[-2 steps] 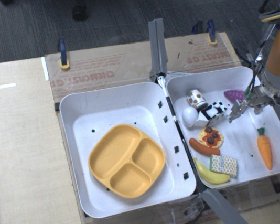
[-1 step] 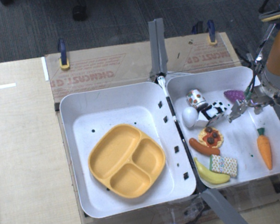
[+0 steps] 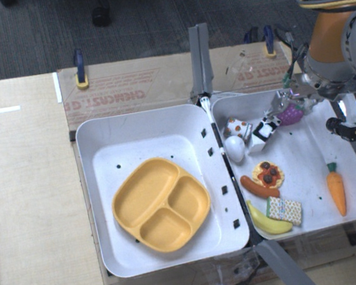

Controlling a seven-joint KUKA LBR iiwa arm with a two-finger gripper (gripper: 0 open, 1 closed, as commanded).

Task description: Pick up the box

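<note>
The box (image 3: 285,210) is small and flat with a green and white speckled pattern. It lies near the front of the right bin (image 3: 301,151), leaning against a yellow banana (image 3: 265,220). My gripper (image 3: 285,101) hangs over the bin's far side, well behind the box and apart from it. It is just above a bunch of purple grapes (image 3: 290,115). A small black and white object (image 3: 265,129) lies just left of the grapes.
The right bin also holds a white egg (image 3: 234,148), a small toy figure (image 3: 235,127), a pizza slice (image 3: 268,172), a sausage (image 3: 260,187) and an orange carrot (image 3: 336,192). A yellow divided plate (image 3: 161,204) lies in the left bin (image 3: 98,152).
</note>
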